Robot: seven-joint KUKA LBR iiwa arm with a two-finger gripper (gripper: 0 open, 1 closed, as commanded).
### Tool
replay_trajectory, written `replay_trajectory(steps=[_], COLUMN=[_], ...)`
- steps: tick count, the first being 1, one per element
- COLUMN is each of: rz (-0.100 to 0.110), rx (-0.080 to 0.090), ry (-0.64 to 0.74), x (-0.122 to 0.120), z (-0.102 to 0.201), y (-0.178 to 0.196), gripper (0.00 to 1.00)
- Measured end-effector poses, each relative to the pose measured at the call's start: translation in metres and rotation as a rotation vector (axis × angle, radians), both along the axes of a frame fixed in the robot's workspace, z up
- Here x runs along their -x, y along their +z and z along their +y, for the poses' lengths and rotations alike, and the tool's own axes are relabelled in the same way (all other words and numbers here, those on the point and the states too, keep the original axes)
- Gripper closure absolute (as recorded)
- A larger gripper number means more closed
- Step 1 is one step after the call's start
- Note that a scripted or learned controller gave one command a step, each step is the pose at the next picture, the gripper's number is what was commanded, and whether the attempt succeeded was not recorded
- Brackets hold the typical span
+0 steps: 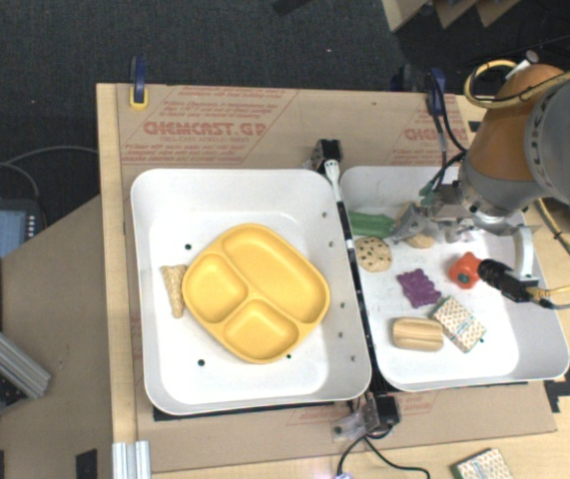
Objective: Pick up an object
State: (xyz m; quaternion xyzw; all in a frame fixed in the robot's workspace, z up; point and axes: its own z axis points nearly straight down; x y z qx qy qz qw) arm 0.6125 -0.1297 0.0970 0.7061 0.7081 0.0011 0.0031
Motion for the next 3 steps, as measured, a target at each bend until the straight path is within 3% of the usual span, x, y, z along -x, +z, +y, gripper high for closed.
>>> replay_trajectory(steps=[1,2,3], rz=[0.001,-0.001,0.008], rx=[-0.001,0.001,-0.005], ry=[0.000,0.000,0.001], x=[-0.036,-0.035,0.011], z=[0.000,0.000,0.065], y=[-0.013,-0.001,0.091], gripper=[0.00,1.00,1.00])
